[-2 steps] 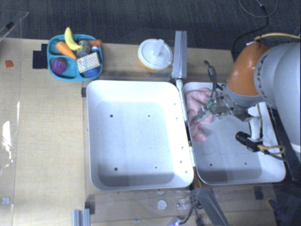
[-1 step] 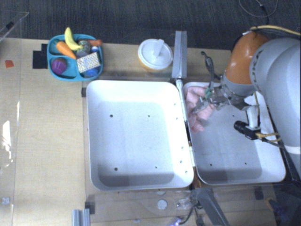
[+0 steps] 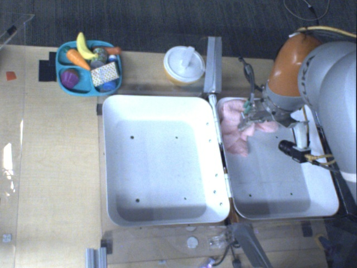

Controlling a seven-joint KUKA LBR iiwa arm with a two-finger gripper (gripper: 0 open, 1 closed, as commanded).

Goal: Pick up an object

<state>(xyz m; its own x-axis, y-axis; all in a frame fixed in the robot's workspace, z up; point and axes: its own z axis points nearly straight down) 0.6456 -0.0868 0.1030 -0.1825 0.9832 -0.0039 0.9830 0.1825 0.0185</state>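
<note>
A crumpled pink cloth (image 3: 234, 132) lies in the far left corner of the right bin (image 3: 279, 197). My gripper (image 3: 249, 118) comes in from the right and sits low over the cloth's upper right part, touching or nearly touching it. The grey wrist and its orange band (image 3: 290, 66) hide the bin's far right corner.
The left bin (image 3: 159, 161) lies beside the right one, with a raised rim between them. Behind the bins stand a blue tray of toy food (image 3: 89, 67), a white lidded cup (image 3: 184, 65) and an upright metal post (image 3: 212, 66). A black cable fitting (image 3: 293, 149) hangs over the right bin.
</note>
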